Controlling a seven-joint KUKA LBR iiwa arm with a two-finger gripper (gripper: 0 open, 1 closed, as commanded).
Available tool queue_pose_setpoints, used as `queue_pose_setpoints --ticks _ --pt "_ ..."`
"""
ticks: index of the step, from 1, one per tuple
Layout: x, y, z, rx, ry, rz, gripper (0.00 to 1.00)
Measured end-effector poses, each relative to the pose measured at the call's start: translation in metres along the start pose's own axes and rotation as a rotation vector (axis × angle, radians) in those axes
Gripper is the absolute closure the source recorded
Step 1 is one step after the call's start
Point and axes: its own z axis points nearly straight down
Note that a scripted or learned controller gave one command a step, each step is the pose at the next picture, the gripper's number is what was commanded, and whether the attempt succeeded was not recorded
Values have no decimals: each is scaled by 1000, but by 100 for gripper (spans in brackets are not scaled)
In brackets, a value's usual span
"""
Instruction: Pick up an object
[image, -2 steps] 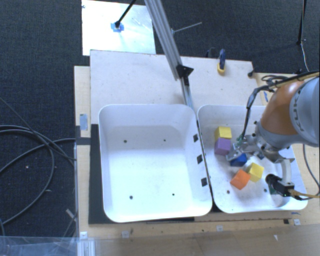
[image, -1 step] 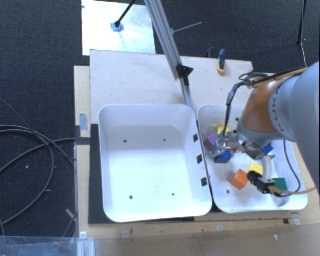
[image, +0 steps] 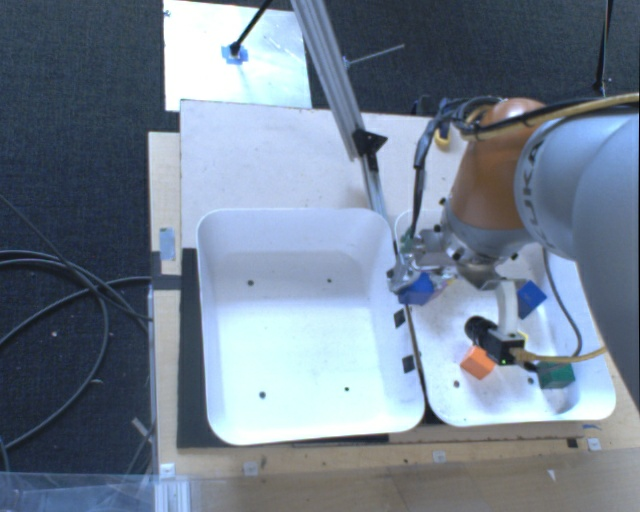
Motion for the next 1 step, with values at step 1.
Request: queue_pose_setpoints --ticks 1 --pt "90 -55 5 11 1 -1 100"
